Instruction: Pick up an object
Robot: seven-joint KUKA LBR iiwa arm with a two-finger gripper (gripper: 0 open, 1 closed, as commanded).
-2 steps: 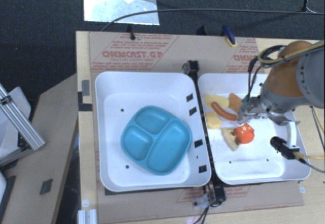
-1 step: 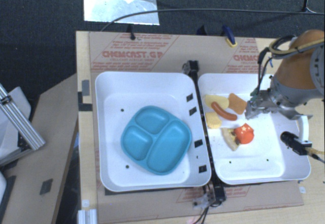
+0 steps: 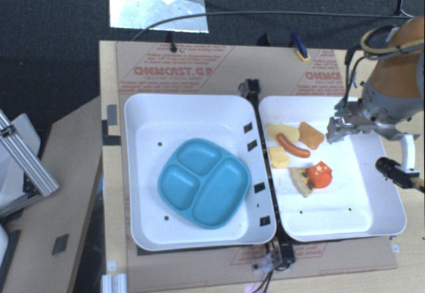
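The tool (image 3: 337, 127) hangs over the far side of the right bin (image 3: 382, 222), just right of the food cluster, and whether it is wide or narrow, I cannot tell from up here. Nothing is visibly held, so the pick looks not yet made.

Candidates sit together in the left half of that bin: an orange-brown nugget piece (image 3: 311, 134) closest to the tool, a red sausage (image 3: 293, 145) lying at a slant just left of it, a pale yellow piece (image 3: 286, 132) on the far side touching the sausage, and a yellow cheese block (image 3: 279, 159) on its near side. Nearer to us sits a red tomato (image 3: 321, 175) resting against a tan wedge (image 3: 302, 181).

Over in the left bin (image 3: 143, 185), a blue divided plate (image 3: 203, 183) lies flat, well apart from the action.

My read: approach stage only. Left to do: descend on a piece, probably the nugget piece, close, and lift. The worktop (image 3: 192, 69) beyond the bins carries nothing in play.
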